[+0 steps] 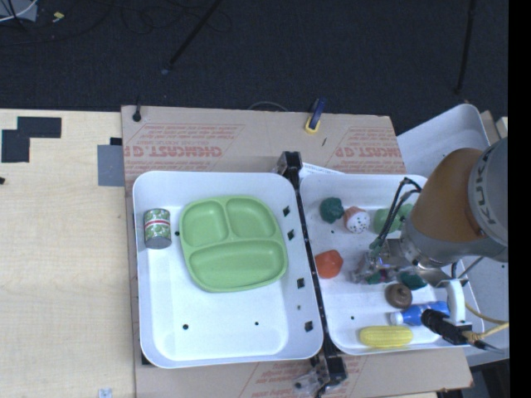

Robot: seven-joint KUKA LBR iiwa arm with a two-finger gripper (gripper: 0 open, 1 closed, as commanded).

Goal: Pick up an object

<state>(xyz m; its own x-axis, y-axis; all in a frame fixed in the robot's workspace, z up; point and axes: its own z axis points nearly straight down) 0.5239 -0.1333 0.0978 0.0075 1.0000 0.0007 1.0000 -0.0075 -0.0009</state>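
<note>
A: Where is the end effector (pixel 377 268) right now?

B: Low in the right bin (pixel 348 326), near its middle, under the arm's grey wrist and orange band. It is dark and cluttered down there, so I cannot tell how it is set or whether anything sits in it.

A: What lies closest to it?

B: A red-orange rounded piece (pixel 328 263) just to its left, near the divider between the bins. A brown round thing (pixel 398 295) sits just below the wrist. Above are a dark green lump (pixel 332 209) and a white ball with red spots (pixel 357 220), side by side.

A: Which would handle best?

B: I would judge the red-orange piece. It looks like a light plastic toy, stiff, probably a bit slick, and it stands apart from its neighbours. Take it across its widest part, low down, so the curve does not squirt out.

A: And the rest?

B: A yellow corn cob (pixel 386 336) lies along the bin's near wall, next to a blue tube (pixel 419 313). The cob is long and likely rigid, so grip it across the middle, not the ends. Being by the wall leaves little room on that side.

A: The other bin?

B: The left bin (pixel 166 330) holds a green divided plate (pixel 234 243) and a small can (pixel 157 228) beside it. Flat plate, poor to pinch. Both bins sit on cardboard on the counter (pixel 58 264).
</note>
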